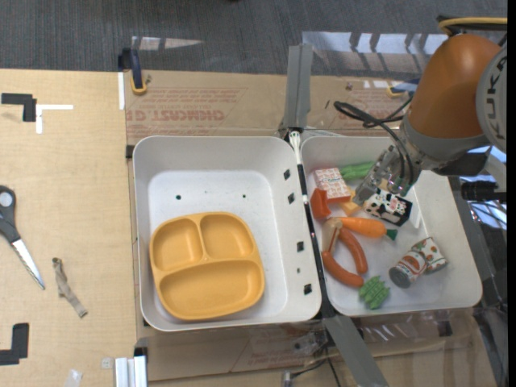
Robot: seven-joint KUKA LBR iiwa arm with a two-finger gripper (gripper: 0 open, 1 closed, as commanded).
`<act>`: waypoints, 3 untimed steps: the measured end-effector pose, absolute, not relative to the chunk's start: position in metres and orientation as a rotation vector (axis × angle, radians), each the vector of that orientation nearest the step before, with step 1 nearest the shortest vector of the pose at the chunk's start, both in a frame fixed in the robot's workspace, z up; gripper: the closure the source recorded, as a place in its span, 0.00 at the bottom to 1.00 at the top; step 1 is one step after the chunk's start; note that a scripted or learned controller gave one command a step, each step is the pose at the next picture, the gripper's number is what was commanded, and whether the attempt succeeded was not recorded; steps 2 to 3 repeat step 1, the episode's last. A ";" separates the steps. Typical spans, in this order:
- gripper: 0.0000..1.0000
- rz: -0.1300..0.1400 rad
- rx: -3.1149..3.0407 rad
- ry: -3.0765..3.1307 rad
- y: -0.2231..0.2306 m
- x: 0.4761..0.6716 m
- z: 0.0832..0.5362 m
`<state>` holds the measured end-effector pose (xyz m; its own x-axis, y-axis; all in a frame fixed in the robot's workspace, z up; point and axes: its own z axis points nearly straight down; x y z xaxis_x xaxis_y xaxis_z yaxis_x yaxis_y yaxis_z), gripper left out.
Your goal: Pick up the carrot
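Scissors lay at the far left on the wooden bench, with a thin scrap of tape just to their right. Next came the left bin, which held a yellow divided plate toward its front. The right bin sat flush against it, and here the toys were crowded. A small pink-and-white carton lay near the dividing wall, with a red piece just below it and a green vegetable behind. A curved sausage rested toward the front, touching a pale stick-like piece on its left, and a green broccoli floret sat just beyond its lower end. The carrot lay on its side in the middle of this bin, orange body pointing left, green stub to the right, just below a black-and-white patterned block. A toy can lay tilted to the right. The gripper hung over the block, just behind the carrot; whether its fingers were spread or closed could not be told from this angle, and nothing was visibly in its grasp
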<state>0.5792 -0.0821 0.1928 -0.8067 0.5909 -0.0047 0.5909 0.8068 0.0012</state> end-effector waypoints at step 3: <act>1.00 0.000 -0.215 3.130 -0.058 0.518 0.245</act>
